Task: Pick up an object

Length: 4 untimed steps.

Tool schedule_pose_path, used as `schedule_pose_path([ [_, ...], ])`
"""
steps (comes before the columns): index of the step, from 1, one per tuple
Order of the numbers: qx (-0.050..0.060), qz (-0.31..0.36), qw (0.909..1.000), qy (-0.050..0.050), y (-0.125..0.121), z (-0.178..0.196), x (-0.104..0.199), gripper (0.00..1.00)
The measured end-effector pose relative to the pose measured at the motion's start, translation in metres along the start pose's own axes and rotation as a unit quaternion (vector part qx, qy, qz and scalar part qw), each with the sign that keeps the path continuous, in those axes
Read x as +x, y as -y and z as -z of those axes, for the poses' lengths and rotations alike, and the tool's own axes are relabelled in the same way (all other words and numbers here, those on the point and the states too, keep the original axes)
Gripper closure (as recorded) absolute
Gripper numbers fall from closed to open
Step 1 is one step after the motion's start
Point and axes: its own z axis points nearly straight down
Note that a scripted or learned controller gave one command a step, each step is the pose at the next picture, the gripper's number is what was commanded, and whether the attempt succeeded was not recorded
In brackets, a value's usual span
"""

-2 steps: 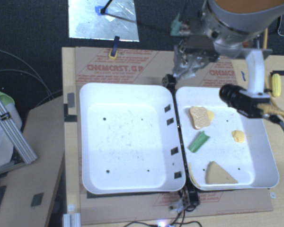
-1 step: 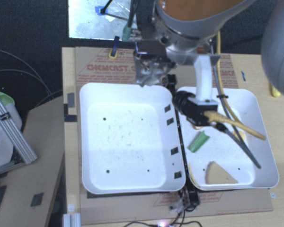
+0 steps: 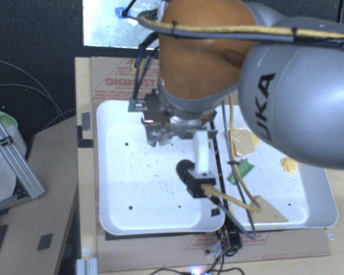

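My gripper [image 3: 156, 135] hangs low over the far middle of the left white bin [image 3: 111, 213], under the grey wrist and the big orange band. I see nothing held in it. The loose objects lie in the right bin [image 3: 325, 208]: a pale beige piece [image 3: 243, 142] near the dividing rim, a green piece [image 3: 241, 171] just in front of it, a small yellow piece [image 3: 288, 165] further right, and a flat tan wedge [image 3: 270, 209] by the front rim. The arm hides the far part of the right bin.
The left bin floor shows only dark specks and small holes. A cardboard sheet [image 3: 113, 80] lies under both bins. Slanted metal rails [image 3: 11, 153] stand at the left, off the bench. A yellow cable [image 3: 241, 196] loops across the rim between the bins.
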Motion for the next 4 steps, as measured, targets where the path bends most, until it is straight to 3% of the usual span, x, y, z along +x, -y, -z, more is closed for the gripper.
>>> schedule_pose_path([
  [1,-0.009,0.001,1.0000,-0.005,-0.002,0.021,0.001,1.00],
  [2,-0.001,-0.001,1.0000,0.000,0.010,-0.119,-0.019,1.00],
  [3,-0.013,-0.004,0.9999,-0.003,-0.069,-0.052,-0.099,1.00],
  [4,-0.014,0.003,0.9999,-0.006,-0.079,0.045,-0.070,1.00],
])
